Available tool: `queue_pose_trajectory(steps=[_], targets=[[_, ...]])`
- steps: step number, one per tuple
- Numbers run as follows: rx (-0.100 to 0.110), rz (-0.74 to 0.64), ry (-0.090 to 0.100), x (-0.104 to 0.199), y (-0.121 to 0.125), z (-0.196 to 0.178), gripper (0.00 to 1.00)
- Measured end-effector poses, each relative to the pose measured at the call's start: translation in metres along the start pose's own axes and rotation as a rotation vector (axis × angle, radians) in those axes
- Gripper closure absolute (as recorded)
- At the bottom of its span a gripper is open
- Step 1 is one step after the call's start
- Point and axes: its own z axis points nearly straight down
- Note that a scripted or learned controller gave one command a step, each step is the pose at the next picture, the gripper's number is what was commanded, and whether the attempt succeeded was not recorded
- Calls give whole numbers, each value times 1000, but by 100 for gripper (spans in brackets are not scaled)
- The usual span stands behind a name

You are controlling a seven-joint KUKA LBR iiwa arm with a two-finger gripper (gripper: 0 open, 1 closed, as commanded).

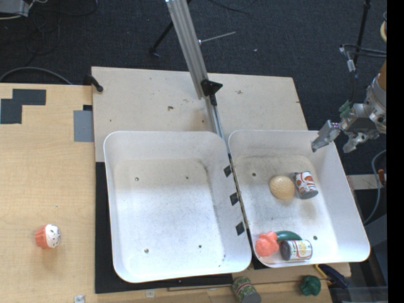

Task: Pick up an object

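Note:
The right bin (262, 160) holds a tan round lump (282, 187) with a red and white can (305, 184) lying against its right side. Near the bin's front edge lie a pink-orange soft object (267, 245), a dark green object (290, 235) and a dark can with a pale label (297, 250), all close together. My gripper (335, 140) hangs over the bin's far right rim, above and to the right of the red and white can. Its two fingers stand apart, open, with nothing between them.
The left bin (164, 207) lies beside the right one, with black clips along the shared rim. An aluminium strut (189, 43) slants up from behind the bins. A small orange and white toy (47, 236) sits on the wooden table at left. A green object (309, 285) lies before the right bin.

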Motion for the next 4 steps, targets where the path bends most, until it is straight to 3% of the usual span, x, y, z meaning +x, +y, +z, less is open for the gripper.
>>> queue_pose_trajectory(steps=[1,2,4], targets=[[0,-1,0,0,0,0,0],[6,1,2,4,0,64,0],[5,3,1,6,3,153,0]])
